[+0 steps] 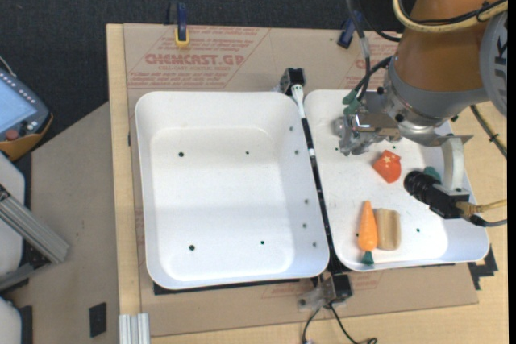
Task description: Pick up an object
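Since the gripper [355, 137] hangs at upper right of the right bin [419, 250], jaw state impossible to tell, you should judge the carrot [368, 228] at lower right light, stiff and slick, best pinched across its middle.

red print is showing on the board [211, 54] under the bins, above the left bin [218, 181]: big letters reading approx "chemcast gp", w/ a smaller line above and another below, both too small to read. no other legible text or nos. are showing on anything else.
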Robot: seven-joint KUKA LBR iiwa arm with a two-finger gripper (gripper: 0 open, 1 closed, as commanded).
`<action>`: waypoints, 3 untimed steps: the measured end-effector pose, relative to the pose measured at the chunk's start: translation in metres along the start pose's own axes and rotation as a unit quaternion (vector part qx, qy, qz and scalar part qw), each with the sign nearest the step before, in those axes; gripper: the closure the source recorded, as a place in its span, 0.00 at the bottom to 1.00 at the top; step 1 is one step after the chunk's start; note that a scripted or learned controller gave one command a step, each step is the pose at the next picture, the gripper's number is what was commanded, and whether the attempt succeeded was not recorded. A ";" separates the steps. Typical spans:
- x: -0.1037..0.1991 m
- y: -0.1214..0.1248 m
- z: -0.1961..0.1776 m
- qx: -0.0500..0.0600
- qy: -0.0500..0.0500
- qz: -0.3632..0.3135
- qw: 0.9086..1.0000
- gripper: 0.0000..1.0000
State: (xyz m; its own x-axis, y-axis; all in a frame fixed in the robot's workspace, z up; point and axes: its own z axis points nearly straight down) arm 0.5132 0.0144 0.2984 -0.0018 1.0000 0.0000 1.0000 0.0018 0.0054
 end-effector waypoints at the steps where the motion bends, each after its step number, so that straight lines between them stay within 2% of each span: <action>1: 0.028 0.022 -0.016 0.000 0.000 -0.001 1.000 1.00; 2: 0.049 -0.037 0.003 0.006 0.000 0.000 1.000 1.00; 3: 0.069 -0.032 -0.098 -0.003 0.001 -0.001 1.000 1.00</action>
State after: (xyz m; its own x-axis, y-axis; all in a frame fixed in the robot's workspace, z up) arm 0.4802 0.0831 0.3964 -0.0039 1.0000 0.0026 0.9999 0.0039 0.0119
